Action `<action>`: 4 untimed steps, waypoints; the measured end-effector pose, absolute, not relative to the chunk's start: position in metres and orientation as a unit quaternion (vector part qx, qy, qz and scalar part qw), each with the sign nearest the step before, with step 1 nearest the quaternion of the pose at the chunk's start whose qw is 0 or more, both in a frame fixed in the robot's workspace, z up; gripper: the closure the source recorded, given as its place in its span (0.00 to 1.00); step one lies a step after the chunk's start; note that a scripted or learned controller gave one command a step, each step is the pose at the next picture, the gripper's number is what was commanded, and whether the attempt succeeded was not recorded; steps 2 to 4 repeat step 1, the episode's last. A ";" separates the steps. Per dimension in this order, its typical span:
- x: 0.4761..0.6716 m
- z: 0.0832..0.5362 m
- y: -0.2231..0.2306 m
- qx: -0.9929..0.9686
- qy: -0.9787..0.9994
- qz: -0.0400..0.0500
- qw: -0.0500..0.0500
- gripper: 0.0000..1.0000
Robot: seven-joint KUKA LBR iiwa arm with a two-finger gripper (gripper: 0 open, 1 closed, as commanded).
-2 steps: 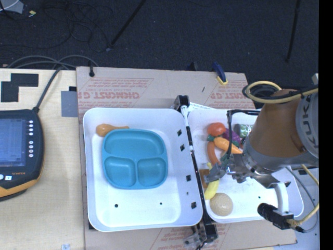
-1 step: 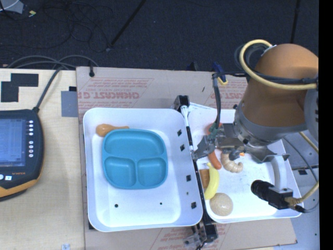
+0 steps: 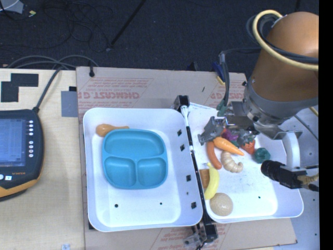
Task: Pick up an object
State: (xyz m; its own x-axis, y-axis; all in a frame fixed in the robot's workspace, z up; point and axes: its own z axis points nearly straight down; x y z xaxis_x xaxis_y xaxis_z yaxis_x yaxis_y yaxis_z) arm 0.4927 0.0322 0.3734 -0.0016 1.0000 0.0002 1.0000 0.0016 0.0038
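A divided plate lies in the left bin; toy foods fill the right bin.

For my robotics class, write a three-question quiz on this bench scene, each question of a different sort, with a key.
1. True or false: the blue divided plate lies in the right bin.
2. Which lies beside the banana? A) spoon B) carrot C) cup
3. Fill in: the gripper hangs over the ____ bin.

Key: 1 false, it lies in the left bin; 2 B; 3 right.
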 end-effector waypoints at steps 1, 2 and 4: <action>0.492 0.379 0.032 0.705 0.709 -0.003 -0.001 1.00; 0.492 0.379 0.032 0.705 0.709 -0.003 -0.001 1.00; 0.492 0.379 0.032 0.705 0.709 -0.003 -0.001 1.00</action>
